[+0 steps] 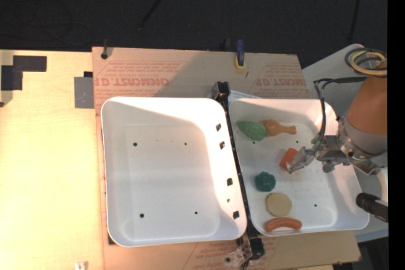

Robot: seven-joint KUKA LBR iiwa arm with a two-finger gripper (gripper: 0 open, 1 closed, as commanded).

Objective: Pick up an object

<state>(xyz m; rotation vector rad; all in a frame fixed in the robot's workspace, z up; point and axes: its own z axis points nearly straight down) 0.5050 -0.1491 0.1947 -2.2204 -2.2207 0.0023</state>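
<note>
Pincer (302, 160) at red block (288, 159), right bin (354, 215); block tilted diagonally.

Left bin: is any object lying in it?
No. The left bin shows bare white floor, while all the objects lie in the right bin.

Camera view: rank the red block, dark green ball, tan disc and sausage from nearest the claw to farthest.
From the claw, in the right bin:
1. Red block, right at the claw's tip.
2. Dark green ball, lower left of it.
3. Tan disc, below the ball.
4. Sausage, by the bin's near rim.
</note>
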